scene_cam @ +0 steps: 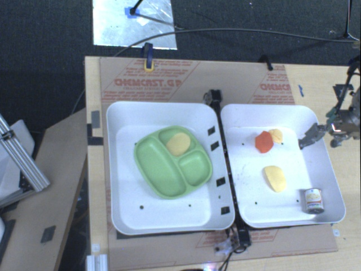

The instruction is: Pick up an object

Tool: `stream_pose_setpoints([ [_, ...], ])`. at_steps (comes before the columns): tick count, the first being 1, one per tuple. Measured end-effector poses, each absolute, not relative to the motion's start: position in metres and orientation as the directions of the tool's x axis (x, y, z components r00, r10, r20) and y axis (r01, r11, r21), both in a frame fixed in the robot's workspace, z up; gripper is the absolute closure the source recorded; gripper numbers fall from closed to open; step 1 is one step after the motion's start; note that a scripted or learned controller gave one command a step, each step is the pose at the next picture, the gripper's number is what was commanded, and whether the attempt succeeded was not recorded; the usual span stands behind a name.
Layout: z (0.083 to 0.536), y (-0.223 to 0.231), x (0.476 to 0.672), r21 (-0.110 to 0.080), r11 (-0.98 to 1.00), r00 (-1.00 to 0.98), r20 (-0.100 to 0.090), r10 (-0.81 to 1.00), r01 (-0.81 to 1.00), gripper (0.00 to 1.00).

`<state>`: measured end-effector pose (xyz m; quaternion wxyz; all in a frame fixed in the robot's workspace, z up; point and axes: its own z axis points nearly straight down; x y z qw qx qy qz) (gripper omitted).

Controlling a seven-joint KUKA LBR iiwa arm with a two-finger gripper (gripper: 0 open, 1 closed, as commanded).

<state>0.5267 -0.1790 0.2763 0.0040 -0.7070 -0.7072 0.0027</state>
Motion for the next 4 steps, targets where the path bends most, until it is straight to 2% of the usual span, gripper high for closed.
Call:
stream_pose_setpoints([
  [1, 0.282, -0.178, 0.529, 0.001, 0.004, -0.004, -0.001, 1.000, 1.000, 0.00],
  [2, 0.222, -0.171, 0.530, -0.003, 0.002, -0.002, 0.001, 1.000, 1.000, 0.00],
  [4, 0.121, -0.187, 0.539, 0.000, 0.001, -0.001, 0.000, 1.000, 1.000, 0.00],
])
